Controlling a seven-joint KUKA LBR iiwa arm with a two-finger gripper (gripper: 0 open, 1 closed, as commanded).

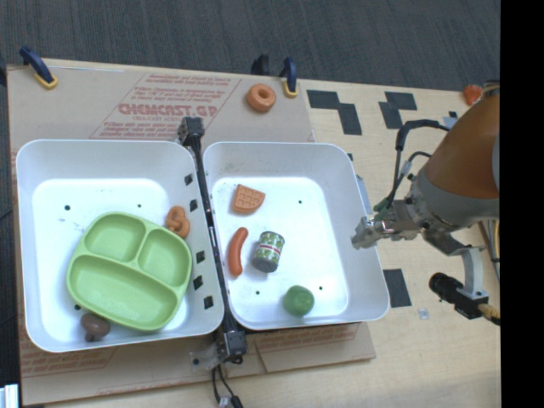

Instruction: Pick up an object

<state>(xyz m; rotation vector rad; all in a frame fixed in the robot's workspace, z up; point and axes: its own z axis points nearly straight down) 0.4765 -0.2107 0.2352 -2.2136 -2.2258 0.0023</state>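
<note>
Nearest the camera, at the bottom edge of the left bin (34, 228), a small brown lump (95, 326) lay touching the corner of a green divided tray (129, 269), which took up most of that bin's floor. In the right bin (340, 164), a green ball (298, 300) sat near the front wall, and behind it a small green-labelled can (268, 251) lay tilted just beside a red sausage (236, 251). A brown pretzel (177, 221) rested against the tray's far rim, close to the divider between the bins, and a waffle-patterned orange piece (248, 198) lay further back in the right bin. The gripper (367, 232) hung at the right bin's right rim, apart from every object and holding nothing; its opening could not be made out. Farthest off, an orange doughnut (262, 98) sat on the cardboard (161, 100) beyond the bins.
</note>
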